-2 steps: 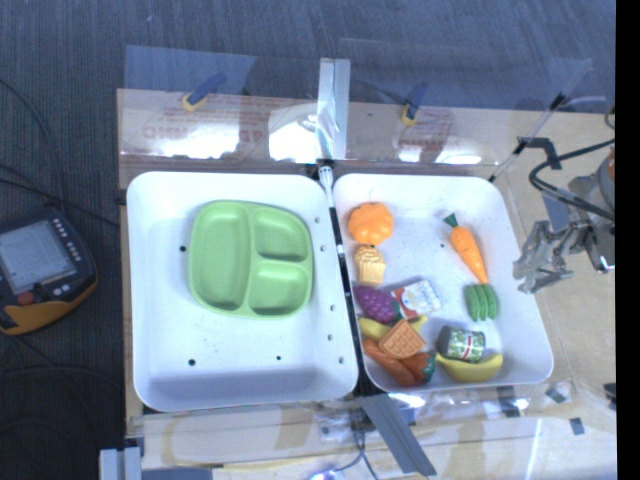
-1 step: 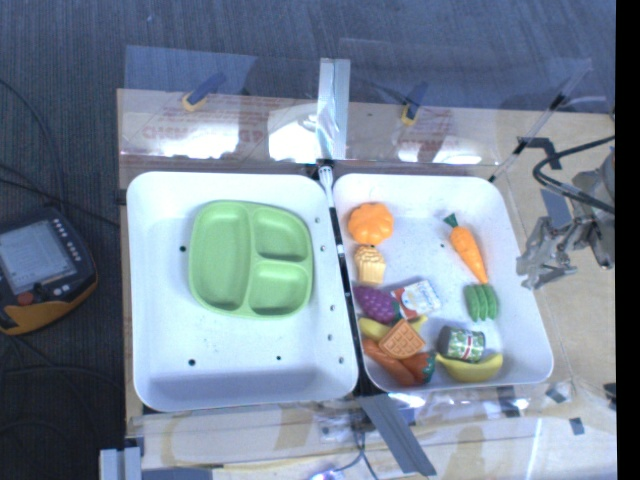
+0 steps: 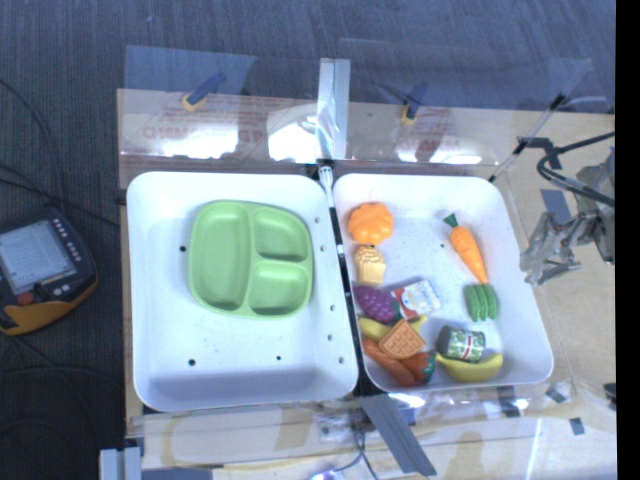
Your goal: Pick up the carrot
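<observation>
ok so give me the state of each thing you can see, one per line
carrot: lying flat in right bin, untouched
end effector: outside right bin's edge, off the carrot
green tray: upright in left bin
can: on its side on banana

Two white bins (image 3: 150, 298), one green divided plate (image 3: 250, 259), one carrot (image 3: 467, 250), one pumpkin (image 3: 370, 223)

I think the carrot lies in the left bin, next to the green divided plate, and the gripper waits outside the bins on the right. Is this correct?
Not quite. The camera view shows the carrot in the right bin, among the other toy foods, not in the left bin beside the green divided plate. The rest holds: the gripper is outside the bins on the right.
</observation>
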You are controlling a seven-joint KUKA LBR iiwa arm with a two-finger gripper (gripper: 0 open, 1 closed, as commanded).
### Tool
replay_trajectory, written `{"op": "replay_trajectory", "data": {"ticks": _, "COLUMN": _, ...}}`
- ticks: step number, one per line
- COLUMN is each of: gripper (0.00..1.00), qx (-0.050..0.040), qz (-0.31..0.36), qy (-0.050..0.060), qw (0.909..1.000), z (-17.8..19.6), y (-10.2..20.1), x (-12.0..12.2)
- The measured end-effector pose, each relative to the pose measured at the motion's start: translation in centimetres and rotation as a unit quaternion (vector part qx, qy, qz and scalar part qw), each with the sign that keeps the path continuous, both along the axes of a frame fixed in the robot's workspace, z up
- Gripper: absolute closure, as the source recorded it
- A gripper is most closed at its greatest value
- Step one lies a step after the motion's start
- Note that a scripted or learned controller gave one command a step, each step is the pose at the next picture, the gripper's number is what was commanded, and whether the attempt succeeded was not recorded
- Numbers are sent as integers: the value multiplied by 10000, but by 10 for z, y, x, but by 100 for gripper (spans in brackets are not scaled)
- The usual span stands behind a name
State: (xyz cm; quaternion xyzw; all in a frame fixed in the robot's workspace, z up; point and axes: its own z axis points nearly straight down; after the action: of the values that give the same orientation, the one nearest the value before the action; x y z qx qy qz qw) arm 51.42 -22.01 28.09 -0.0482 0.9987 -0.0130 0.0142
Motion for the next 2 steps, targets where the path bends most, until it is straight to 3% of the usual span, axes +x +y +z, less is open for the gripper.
{"op": "replay_trajectory", "data": {"ticks": 2, "gripper": 100, "qx": -8, "qz": -13, "qy": -37, "qw": 10000, "z": 19, "y": 0, "x": 2}}
